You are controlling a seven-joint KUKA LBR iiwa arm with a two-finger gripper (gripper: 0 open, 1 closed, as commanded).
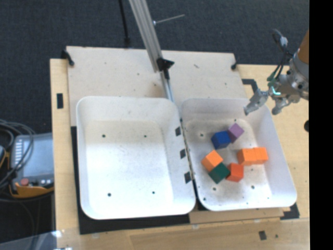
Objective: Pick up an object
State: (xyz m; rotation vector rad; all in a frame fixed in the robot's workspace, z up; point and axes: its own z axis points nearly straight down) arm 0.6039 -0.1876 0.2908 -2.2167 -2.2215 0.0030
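Right bin [281,191]: six blocks clustered mid-bin — green [219,172], red [235,172], two orange [212,160] [253,155], blue [221,139], purple [236,131]. Left bin [130,155]: bare floor. Gripper [266,102]: above right bin's far rim, fingers spread, nothing between them.

Overhead, slanted view of both bins [130,155]

arm [301,61]: grey, orange band | gripper [266,103]: pale grey fingers | looped cable
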